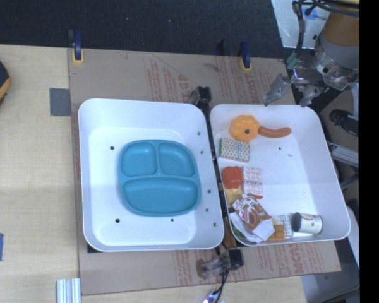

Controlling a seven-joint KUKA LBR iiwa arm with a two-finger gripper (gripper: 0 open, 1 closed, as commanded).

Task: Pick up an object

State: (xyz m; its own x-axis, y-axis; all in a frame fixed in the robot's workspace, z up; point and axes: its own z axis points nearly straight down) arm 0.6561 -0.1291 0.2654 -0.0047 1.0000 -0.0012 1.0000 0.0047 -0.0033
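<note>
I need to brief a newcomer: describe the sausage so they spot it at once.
Look in the right bin, at its far end. Beside the orange pumpkin lies the sausage, touching it. It is the one thin, reddish-brown, curved thing there.

Smooth matt blue plastic tray (pixel 159 177), glossy white plastic bins (pixel 95 169), brown cardboard (pixel 145 74)

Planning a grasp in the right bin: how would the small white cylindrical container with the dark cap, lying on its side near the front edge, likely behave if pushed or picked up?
The small white cylindrical container lies on its side, so a nudge would probably roll it. Its smooth round wall looks slippery for two fingers. It touches the crumpled wrapper pile, which may shift with it.
</note>
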